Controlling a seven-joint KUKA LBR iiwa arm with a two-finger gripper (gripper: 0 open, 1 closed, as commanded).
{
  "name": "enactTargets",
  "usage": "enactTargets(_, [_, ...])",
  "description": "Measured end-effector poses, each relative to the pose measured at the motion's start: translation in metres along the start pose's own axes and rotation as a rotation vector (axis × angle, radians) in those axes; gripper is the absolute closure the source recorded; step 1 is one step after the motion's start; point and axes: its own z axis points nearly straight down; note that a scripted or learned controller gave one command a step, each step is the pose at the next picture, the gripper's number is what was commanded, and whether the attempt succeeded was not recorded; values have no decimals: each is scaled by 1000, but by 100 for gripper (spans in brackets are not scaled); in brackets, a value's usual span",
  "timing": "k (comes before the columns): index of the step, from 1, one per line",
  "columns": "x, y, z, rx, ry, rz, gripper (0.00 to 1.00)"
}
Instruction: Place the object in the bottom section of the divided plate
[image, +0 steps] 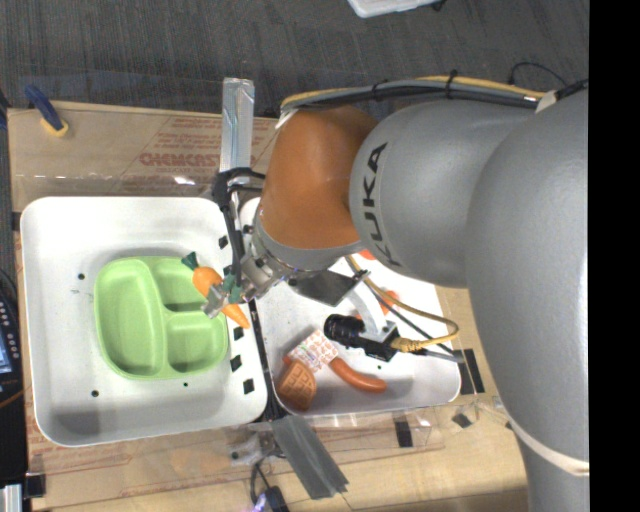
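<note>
Fingers (222, 297) grasping carrot (212, 285) at divided plate (125, 325) right edge.

A: Where does the arm (470, 200) sit in the frame?

B: Its grey bulk fills the right side and reaches toward the centre, the orange band (310, 185) just above the wrist.

A: And the tool (228, 292)?

B: Left of centre, pointing down and leftward. Its fingers are too small and crowded to read.
</note>
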Motion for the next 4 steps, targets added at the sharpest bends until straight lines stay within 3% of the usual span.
enactTargets(1, [61,33,69,1,0,-68,100])
enactTargets(2, [60,34,68,-1,-1,-66,0])
enactTargets(3, [62,60,65,-4,-2,210,0])
enactTargets(4, [62,73,-18,-5,-2,48,0])
